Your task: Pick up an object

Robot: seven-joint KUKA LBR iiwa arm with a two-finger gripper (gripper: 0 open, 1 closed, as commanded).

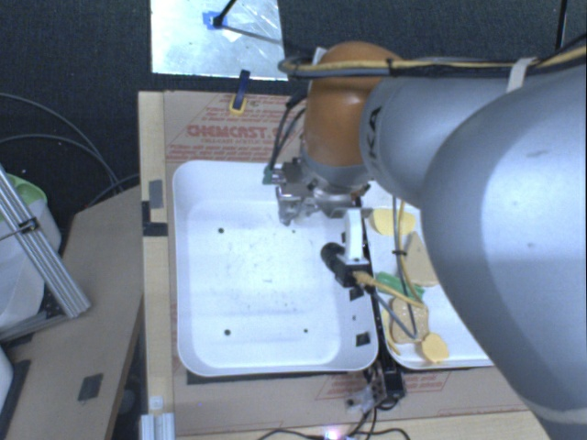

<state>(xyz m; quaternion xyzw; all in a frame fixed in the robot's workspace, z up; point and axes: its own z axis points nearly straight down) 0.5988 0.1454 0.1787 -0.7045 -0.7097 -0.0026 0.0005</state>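
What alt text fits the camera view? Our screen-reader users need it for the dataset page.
A grey arm with an orange band reaches from the right, its gripper low over the left white bin. The right bin holds yellow and green items.

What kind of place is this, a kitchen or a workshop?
Most likely a robotics lab bench: a big grey robot arm reaches over two white bins, with loose cables and cardboard underneath.
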